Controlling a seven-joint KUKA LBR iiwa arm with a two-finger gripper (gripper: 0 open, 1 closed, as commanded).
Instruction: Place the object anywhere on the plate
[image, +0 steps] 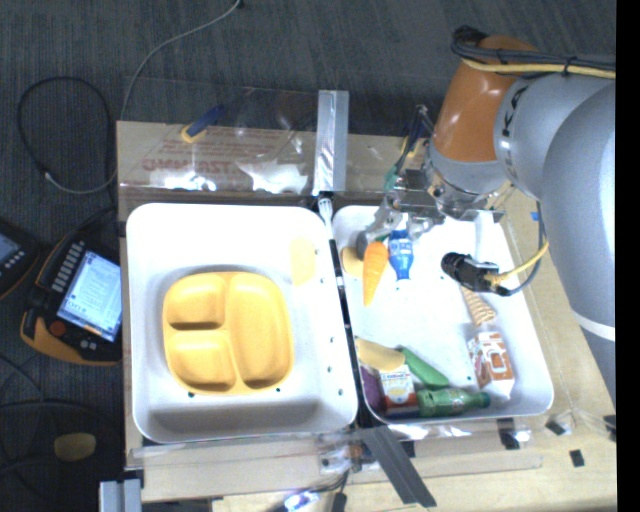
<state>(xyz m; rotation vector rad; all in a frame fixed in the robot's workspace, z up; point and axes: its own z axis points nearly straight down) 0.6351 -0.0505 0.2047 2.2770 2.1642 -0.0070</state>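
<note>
Upper right of centre, the carrot (372, 270) is pinched in the gripper (383, 238) and hangs point-down, clear of the right bin (530, 385); the plate (228, 330) sits at centre left.

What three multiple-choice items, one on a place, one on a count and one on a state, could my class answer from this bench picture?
1. Where does the yellow plate lie?
A. in the left bin
B. in the right bin
C. on the floor

2. How many compartments does the plate have?
A. two
B. three
C. five

3. Where is the carrot now?
A. lying on the plate
B. at the gripper, in the right bin
C. outside both bins

Answers:
1 A, the plate sits inside the left bin.
2 B, ridges split it into two small sections and one large.
3 B, the carrot hangs just below the gripper, over the right bin.
</note>
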